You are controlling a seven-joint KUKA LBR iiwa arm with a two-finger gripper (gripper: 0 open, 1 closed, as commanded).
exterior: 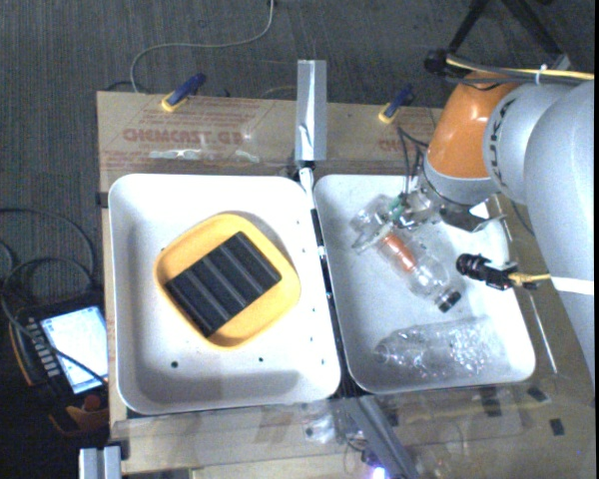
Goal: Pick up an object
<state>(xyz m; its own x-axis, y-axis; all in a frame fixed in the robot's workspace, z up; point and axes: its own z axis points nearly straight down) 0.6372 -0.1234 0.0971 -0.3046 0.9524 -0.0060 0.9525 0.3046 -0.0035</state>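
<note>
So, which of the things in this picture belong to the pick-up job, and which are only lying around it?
Belong to the job:
- gripper, low in the right bin
- clear plastic bottle with an orange part
- crinkled clear bag
- yellow tray with black ribbed insert, in the left bin

Just lying about:
- blue clamps
- cardboard sheet
- tablet on the floor

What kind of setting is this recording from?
Likely a robotics lab's bin-picking station: two shallow white bins sit on a board clamped by blue clips, a grey and orange arm reaches in, and cables trail over carpet.
</note>
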